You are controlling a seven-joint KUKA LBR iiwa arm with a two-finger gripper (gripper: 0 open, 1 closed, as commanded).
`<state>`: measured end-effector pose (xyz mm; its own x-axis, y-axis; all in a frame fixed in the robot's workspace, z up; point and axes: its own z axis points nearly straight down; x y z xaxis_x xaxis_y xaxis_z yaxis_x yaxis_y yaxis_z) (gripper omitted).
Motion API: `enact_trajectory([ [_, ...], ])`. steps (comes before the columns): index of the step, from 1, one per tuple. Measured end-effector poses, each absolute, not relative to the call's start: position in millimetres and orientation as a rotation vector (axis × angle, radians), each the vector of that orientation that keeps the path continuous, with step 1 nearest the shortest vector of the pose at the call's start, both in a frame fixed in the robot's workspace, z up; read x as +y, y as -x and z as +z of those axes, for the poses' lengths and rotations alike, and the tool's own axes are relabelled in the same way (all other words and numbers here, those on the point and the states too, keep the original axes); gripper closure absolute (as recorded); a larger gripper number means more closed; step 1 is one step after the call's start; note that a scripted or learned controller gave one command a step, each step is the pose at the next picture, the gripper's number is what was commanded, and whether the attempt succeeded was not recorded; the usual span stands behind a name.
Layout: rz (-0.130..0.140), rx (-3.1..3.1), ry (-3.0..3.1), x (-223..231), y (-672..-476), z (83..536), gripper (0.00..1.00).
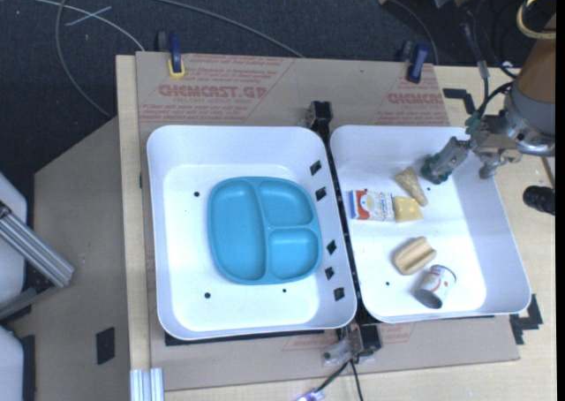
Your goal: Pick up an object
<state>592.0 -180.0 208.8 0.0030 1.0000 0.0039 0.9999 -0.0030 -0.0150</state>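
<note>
Legible markings: printed lettering on the brown board under the bins only.

Brown board (265, 81): red print at 12 o'clock of the left bin (168, 214) reads "CHEMCAST GP", last letters uncertain, with a line of fine print above it too small to read. A second red print of similar lettering lies at 12 o'clock of the right bin (503, 231), partly cut off and blurred. Small packet (371, 206) in the right bin carries red and blue print, not readable.
</note>
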Motion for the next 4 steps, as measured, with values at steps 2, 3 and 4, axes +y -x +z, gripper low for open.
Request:
enact_trajectory([
  [2,0.004,-2.218,2.215,-170,-598.9,161,0.00],
  [3,0.005,-2.216,2.218,-179,-594.0,111,0.00],
  [4,-0.004,-2.226,2.229,-181,-597.2,90,0.00],
])
